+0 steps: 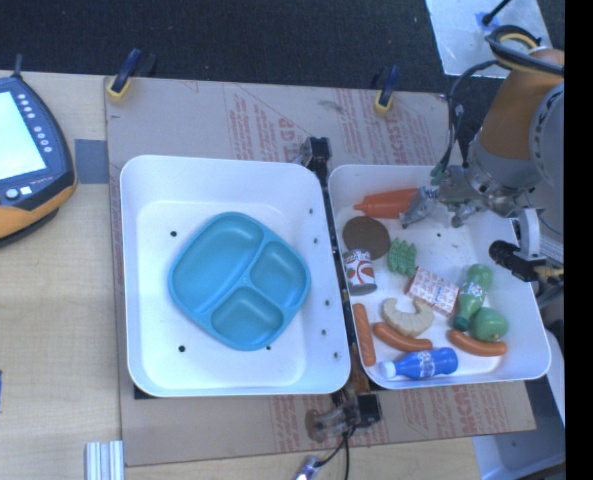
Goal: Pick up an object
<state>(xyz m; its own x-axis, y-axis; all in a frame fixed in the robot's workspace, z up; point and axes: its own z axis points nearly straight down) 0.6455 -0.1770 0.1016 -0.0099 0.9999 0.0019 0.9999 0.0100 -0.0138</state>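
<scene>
Toy foods crowding right bin, one blue tray in left bin, gripper state unclear.

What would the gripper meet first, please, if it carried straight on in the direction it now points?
Probably the orange carrot. The gripper points toward the view's left, low over the right bin, with the carrot's end right beside its tip. How high it sits above the carrot is hard to judge from this slanted view.

The arm is cut off at the right edge, the tablet at the left, and the gripper blurs against the right bin.
</scene>
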